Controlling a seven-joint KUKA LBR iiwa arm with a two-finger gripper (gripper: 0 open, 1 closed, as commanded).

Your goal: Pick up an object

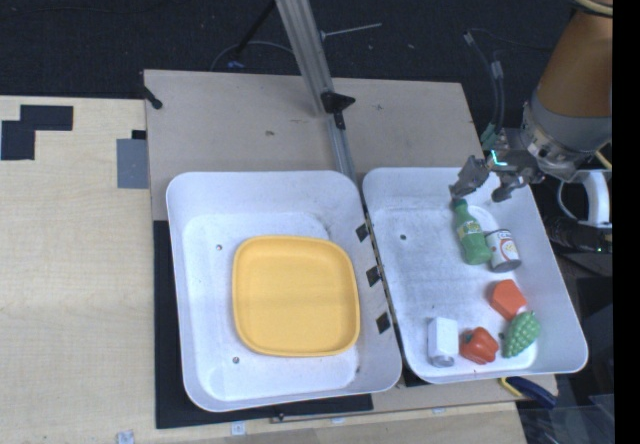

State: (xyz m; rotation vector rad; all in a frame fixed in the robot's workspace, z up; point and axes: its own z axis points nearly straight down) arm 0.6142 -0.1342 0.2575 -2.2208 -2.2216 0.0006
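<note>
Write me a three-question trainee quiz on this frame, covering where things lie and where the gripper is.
1. True or false: the yellow plate lies in the left bin.
2. Which item lies nearest the gripper? A) the white block B) the green bottle C) the green bumpy item
3. Fill in: the small can lies in the ____ bin, touching or almost touching the bottle.

Key: 1. True. 2. B; the gripper hangs just above the bottle's cap end, at the far edge of the right bin. 3. Right.
</note>
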